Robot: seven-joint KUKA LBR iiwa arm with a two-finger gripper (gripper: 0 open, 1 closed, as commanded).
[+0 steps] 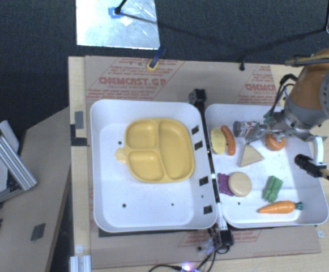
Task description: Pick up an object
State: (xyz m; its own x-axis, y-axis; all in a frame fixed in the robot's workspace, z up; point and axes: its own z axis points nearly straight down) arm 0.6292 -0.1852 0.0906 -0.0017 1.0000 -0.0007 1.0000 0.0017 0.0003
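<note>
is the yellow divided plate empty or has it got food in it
Empty. The yellow plate in the left bin shows three bare compartments.

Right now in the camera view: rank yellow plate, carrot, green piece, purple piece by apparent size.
1. Yellow plate, by far the largest.
2. Carrot.
3. Green piece.
4. Purple piece, though the tan round piece hides part of it, so its rank against the green piece is unsure.
</note>
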